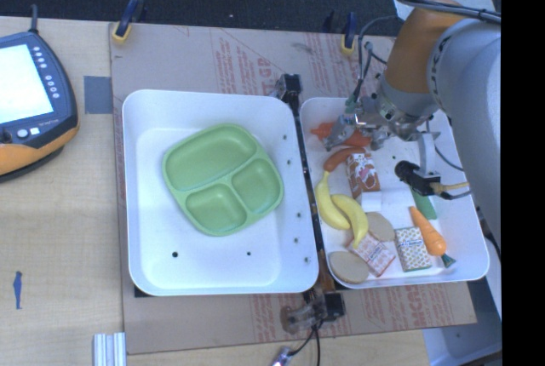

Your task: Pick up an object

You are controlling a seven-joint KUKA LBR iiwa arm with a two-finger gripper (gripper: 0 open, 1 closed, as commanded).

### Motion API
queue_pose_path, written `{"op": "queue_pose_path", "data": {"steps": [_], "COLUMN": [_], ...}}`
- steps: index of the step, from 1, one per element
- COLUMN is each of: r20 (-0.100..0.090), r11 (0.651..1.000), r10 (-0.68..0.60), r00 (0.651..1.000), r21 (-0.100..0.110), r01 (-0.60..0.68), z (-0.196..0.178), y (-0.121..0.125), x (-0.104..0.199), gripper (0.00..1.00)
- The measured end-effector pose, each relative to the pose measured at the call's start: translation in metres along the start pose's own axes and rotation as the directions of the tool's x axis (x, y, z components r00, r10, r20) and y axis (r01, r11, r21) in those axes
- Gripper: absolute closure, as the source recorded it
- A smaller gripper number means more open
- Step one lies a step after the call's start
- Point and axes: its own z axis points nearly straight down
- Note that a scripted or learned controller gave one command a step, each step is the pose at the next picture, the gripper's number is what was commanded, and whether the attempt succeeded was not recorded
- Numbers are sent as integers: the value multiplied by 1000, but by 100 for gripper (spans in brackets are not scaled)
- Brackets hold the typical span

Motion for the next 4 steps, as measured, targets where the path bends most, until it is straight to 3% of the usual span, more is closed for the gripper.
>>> {"op": "queue_pose_path", "data": {"steps": [4], "r20": [4], "r11": [1000], "r10": [2], "r00": [1000], "r21": [3], "r01": [-2], "z": [0], "y": [-1], "x": [12], "gripper": [0]}}
